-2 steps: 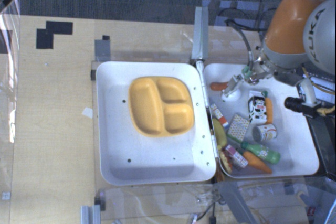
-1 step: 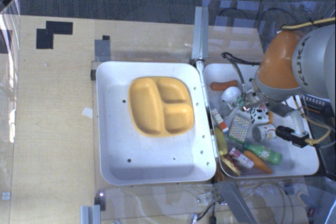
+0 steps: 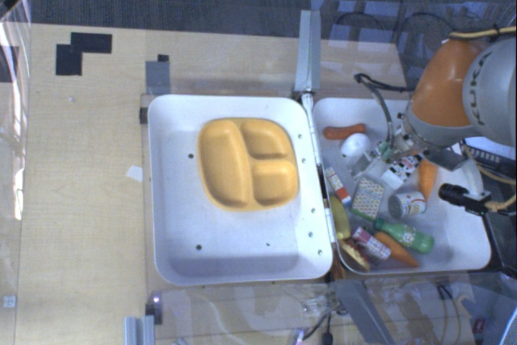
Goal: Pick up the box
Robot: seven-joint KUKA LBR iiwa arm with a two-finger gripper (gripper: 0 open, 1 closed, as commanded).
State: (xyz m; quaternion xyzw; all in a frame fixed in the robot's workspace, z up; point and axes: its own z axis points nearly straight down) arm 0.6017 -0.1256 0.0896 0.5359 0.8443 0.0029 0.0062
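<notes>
Two white bins: left bin [image 3: 170,254] has one yellow divided tray [image 3: 246,161]. Right bin [image 3: 477,254] is cluttered: one checkered box [image 3: 369,195] near the middle, one green bottle [image 3: 404,235], one can [image 3: 406,205], two carrots, one white egg-shaped thing. My gripper [image 3: 390,153] hangs just up-right of the box; jaw spread, can't tell. Risk: neighbours crowd the box, so I could snag them or the box could slip.

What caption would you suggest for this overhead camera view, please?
KUKA arm reaching into cluttered right bin beside the box; left bin holds a yellow tray.
</notes>
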